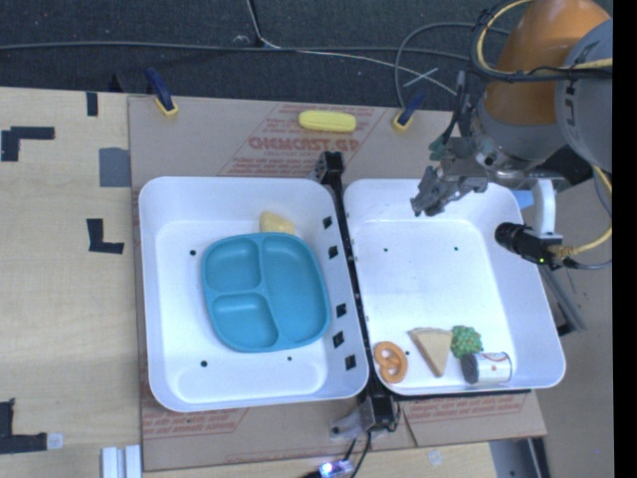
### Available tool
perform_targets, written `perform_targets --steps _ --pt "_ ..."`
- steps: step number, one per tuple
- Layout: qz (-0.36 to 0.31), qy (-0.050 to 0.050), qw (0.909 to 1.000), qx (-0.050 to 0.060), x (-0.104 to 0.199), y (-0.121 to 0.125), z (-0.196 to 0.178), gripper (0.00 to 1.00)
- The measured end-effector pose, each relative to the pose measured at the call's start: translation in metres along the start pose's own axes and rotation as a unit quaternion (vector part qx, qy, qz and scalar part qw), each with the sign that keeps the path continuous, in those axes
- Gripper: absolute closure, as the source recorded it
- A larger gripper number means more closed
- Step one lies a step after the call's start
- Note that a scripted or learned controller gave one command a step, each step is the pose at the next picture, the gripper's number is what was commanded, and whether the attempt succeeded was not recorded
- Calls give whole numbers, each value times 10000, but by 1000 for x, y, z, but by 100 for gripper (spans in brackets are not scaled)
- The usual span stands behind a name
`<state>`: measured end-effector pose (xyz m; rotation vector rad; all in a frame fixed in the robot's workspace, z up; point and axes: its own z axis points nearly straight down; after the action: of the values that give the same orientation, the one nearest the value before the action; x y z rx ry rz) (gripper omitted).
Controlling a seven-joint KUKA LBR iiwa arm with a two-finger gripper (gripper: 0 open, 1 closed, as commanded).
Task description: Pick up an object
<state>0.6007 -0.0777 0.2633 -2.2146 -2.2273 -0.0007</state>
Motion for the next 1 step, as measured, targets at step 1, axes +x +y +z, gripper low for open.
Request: perform_targets --steps 1 --pt "2 -3 10000 9 56 2 17 100"
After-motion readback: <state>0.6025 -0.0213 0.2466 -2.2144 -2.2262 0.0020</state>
